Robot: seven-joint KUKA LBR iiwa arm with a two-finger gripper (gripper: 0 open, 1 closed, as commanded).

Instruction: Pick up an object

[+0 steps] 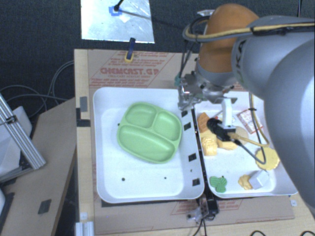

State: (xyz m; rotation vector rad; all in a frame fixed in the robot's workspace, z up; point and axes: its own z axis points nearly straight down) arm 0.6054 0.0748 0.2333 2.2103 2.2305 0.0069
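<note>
Looking down on the bench, we saw one gripper (188,101) over the far end of the wall between the two bins. We could not tell whether its jaws stood apart or together.

One plate (147,134) lay flat in the left bin (108,181). It was pale green and rounded, split into three compartments, with one long compartment on the near side and two smaller ones on the far side. It sat toward the bin's far right. Its right edge was near the dividing wall, just left of the gripper.

The right bin (234,166) held the smaller things. One orange lump (203,118) lay just beside the wall, near the gripper. A cluster of yellow lumps (210,145) lay mid-bin, and we could not count them. One red-and-white packet (246,120) lay toward the far side. One yellow disc (269,160) lay at the right, close under the arm. At the near edge we counted one small green piece (218,183). There was also one yellow bit (244,182) touching one white block (260,179).
</note>
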